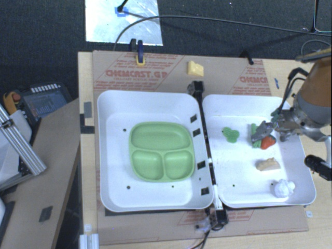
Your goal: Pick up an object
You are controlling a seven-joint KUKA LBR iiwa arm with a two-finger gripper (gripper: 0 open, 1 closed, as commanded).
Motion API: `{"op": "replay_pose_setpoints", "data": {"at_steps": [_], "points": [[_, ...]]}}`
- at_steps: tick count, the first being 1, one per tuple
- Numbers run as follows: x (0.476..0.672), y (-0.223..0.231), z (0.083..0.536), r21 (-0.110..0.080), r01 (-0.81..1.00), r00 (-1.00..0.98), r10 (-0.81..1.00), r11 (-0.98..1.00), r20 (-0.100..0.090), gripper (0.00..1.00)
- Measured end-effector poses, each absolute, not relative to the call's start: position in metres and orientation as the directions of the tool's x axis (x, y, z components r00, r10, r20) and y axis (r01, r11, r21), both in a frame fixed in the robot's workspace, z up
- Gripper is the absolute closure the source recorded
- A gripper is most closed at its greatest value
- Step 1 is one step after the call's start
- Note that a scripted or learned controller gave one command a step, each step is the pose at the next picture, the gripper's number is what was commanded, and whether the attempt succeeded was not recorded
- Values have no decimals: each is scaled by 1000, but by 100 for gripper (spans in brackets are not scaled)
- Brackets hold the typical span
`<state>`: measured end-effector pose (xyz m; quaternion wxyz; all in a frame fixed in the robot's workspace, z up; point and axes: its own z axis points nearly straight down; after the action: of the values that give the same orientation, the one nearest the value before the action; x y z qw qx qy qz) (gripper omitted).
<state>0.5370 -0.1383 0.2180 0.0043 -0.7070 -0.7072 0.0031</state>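
My gripper (259, 133) is low in the right bin (244, 102), near its right side, on the grey arm with its orange band (317, 85). It is right over a red and green object (267, 143), which it partly covers; whether it touches it I cannot tell. A small green object (231, 135) lies to the gripper's left. A tan piece (268, 164) lies just in front of the gripper, and a white lump (281, 188) rests in the bin's near right corner.
The left bin (111, 113) holds a green divided tray (159, 151). A yellow block (195, 68) lies on the cardboard behind the bins. A black divider strip (203, 144) runs between the bins. A black part (317, 166) juts in at the right bin's edge.
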Motion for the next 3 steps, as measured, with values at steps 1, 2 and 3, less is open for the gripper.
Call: {"op": "replay_pose_setpoints", "data": {"at_steps": [1,2,3], "points": [[540,-138,224,2,1000,-3,1000,3,-1,0],[535,-141,181,-1,1000,-1,1000,1,0,0],[537,-132,123,-3,1000,-2,1000,2,2,0]]}}
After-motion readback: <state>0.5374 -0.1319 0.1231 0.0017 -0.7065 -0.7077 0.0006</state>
